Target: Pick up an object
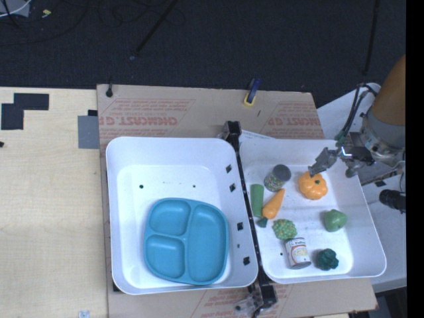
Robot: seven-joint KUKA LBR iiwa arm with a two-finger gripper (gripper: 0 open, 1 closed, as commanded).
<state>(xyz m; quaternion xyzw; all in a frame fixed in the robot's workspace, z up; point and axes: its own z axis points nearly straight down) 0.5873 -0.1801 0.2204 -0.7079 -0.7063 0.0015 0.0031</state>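
Camera view: two white bins side by side. Left bin [126, 171] holds one blue divided plate [185, 240]. Right bin [371, 244] holds one green stick [257, 199], one carrot [273, 204], one grey tin [277, 176], one broccoli [284, 228], one can [298, 252], one orange pumpkin [312, 186], one dark green piece [326, 260], one green pepper [334, 220]. Gripper [336, 163] hangs spread open, empty, just above the pumpkin. The round pumpkin may slip from the fingers or roll aside.

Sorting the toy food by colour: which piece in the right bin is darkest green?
The dark green broccoli-like piece at the bin's near right corner, beside the small can; the other green pieces are lighter.
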